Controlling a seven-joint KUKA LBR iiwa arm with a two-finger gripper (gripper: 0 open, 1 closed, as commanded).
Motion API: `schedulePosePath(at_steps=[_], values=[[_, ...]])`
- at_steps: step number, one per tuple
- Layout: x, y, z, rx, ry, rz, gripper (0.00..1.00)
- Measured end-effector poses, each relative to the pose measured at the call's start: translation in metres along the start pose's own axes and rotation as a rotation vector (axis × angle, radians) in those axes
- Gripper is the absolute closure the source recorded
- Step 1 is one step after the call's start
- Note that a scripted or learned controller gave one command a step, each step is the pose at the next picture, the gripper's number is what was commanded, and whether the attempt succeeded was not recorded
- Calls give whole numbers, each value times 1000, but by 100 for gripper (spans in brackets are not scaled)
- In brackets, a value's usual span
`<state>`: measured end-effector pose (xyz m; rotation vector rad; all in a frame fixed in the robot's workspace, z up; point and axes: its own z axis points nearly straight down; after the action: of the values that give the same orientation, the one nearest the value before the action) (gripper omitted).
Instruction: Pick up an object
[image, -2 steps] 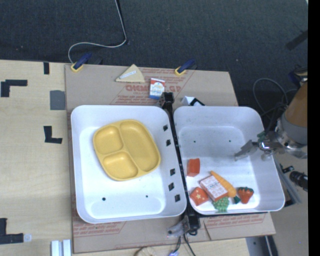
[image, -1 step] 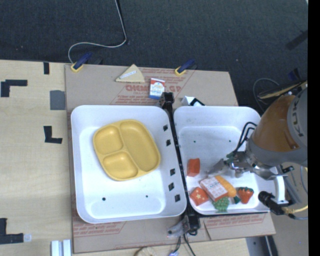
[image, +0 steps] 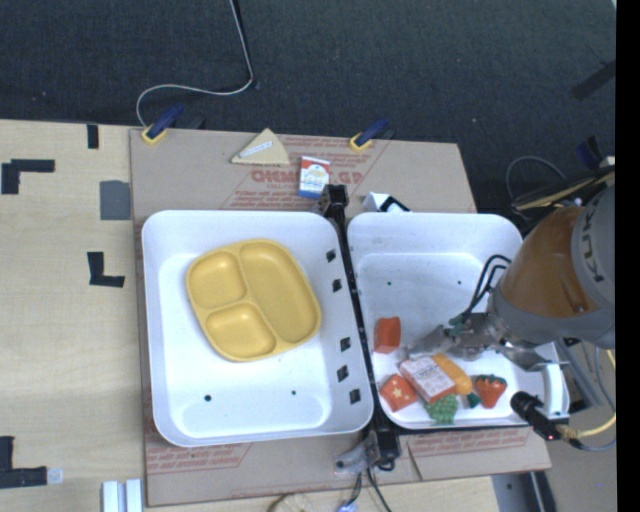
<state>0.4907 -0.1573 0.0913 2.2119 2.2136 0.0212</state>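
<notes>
The right bin (image: 420, 240) holds several small items along its near side. These are an orange-red block (image: 388, 333), a red-and-white packet (image: 430, 378), a red piece (image: 397, 393), an orange carrot-like piece (image: 456, 373), a green piece (image: 443, 408) and a red strawberry-like piece (image: 489, 390). My gripper (image: 447, 338) reaches in from the right and hangs low just above the packet and the carrot, to the right of the orange-red block. Nothing is visibly held in it.
The left bin (image: 170, 400) holds a yellow divided plate (image: 252, 298). On the cardboard behind the bins lie a small red-and-white carton (image: 314, 178) and a tan wedge (image: 262, 149). A black divider (image: 345, 300) runs between the bins. The arm's orange band (image: 548, 272) overhangs the right bin's right side.
</notes>
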Motion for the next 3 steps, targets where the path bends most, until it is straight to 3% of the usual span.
schedulePosePath(at_steps=[1, 2, 3], values=[[-67, 7, -58, 18, -3, 1, 0], [18, -7, -13, 22, 2, -2, 0], [3, -7, 5, 19, 2, 0, 0]])
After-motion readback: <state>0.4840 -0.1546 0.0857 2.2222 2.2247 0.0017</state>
